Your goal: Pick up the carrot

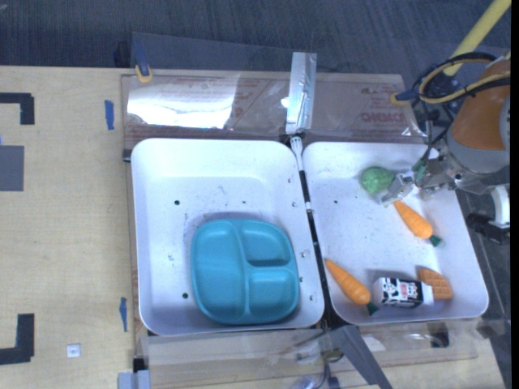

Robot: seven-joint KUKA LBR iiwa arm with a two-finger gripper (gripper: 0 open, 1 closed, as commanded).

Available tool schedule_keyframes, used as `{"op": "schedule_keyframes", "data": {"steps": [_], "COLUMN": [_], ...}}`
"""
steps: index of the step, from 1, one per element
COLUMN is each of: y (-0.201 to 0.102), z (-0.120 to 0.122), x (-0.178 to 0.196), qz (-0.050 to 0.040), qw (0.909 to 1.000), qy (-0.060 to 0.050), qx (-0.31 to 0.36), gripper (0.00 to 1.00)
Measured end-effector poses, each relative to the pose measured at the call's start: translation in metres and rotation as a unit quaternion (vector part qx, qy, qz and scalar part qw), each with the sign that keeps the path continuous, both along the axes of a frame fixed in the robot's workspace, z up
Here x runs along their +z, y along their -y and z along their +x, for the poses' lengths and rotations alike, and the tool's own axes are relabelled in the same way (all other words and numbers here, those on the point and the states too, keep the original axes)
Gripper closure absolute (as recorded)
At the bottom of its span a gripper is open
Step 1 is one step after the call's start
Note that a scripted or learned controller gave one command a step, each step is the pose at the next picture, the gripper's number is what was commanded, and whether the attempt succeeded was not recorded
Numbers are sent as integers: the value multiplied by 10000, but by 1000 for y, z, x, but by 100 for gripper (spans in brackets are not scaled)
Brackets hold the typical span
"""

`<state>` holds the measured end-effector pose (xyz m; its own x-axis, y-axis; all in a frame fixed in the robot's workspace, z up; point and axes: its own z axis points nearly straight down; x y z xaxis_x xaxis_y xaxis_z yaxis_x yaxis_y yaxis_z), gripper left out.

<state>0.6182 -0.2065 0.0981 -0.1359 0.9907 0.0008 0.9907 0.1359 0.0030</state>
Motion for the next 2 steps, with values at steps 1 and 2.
{"op": "schedule_keyframes", "data": {"steps": [1,2], "y": [0,-1], "z": [-1,2], "x": [-2,7], "qz": [6,3], "qw": [10000,10000], "qy": [-11,-4], "qx": [-2,20], "gripper": [0,100]}}
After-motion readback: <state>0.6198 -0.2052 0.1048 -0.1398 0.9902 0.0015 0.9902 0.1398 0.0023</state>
